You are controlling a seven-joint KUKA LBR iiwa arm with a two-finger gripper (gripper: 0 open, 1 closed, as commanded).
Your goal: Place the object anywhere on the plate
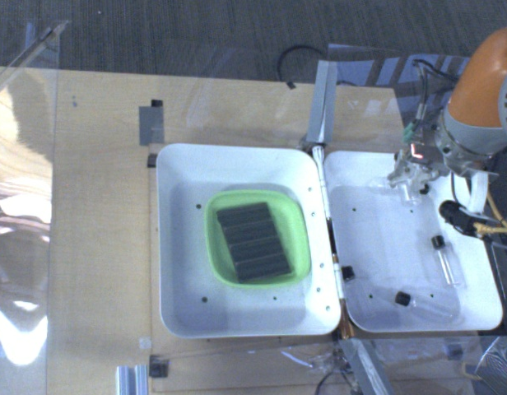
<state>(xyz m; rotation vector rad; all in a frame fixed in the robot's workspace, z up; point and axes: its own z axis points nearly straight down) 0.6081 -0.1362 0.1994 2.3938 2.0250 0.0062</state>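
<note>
A dark grey ribbed rectangular block (253, 242) lies flat inside the green plate (214, 220), which sits in the middle of the left white bin (175, 253). My gripper (410, 183) hangs over the far edge of the right bin (377, 237), well to the right of the plate and apart from the block. Its pale fingers look spread, with nothing between them. The orange band of the arm (484, 81) shows above it at the upper right.
In the right bin lie a clear tube with a black cap (445, 262) and a small black piece (402, 299) near the front. A metal divider post (322, 105) stands between the bins at the back. Black cables (459, 216) hang by the wrist.
</note>
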